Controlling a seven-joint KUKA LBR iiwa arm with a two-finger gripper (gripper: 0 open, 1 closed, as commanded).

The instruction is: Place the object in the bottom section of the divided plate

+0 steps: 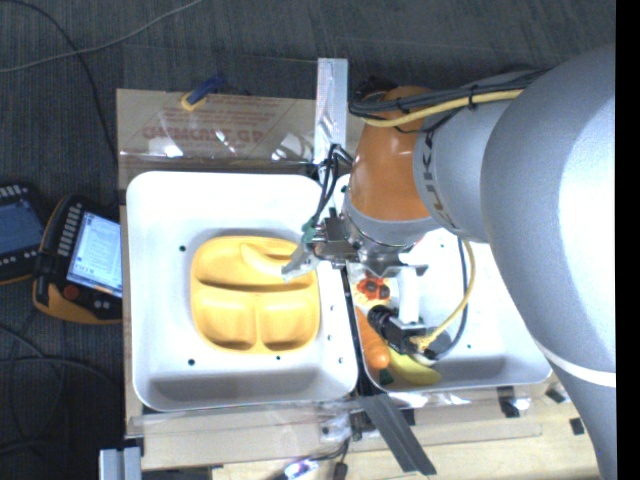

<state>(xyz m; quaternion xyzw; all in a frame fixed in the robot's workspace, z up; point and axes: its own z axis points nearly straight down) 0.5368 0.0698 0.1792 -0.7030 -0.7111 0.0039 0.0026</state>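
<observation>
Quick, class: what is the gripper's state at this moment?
Gripper: over the yellow divided plate; open or shut cannot be told, and nothing can be seen held.

View: one fixed overhead camera, slanted down.
Covers: left bin (150, 268) and right bin (500, 368).
Range: fairly close.
Arm (540, 168): enters from right.

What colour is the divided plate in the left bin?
Yellow all over; the divided plate shows plainly in the camera view, inside the left white bin.
</observation>
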